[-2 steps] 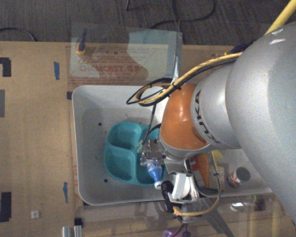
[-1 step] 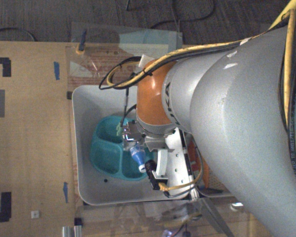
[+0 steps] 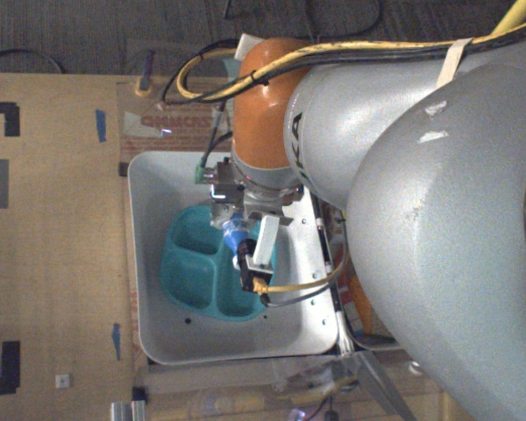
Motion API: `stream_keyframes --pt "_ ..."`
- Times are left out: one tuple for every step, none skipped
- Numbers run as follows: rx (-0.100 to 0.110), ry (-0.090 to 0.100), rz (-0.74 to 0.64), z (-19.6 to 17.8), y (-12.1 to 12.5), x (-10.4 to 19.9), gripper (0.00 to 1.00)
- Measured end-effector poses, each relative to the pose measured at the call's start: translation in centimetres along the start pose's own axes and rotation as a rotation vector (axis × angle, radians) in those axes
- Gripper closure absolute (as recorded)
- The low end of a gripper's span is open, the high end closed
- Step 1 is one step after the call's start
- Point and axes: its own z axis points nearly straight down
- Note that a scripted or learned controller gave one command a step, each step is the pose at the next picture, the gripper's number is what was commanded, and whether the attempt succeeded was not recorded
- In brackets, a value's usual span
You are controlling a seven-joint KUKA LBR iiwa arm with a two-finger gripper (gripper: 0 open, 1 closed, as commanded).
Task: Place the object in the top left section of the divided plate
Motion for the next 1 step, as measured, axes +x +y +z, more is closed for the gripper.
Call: stream_keyframes --pt "0.004 0.001 -0.089 4.26 -6.41 -5.03 1.00"
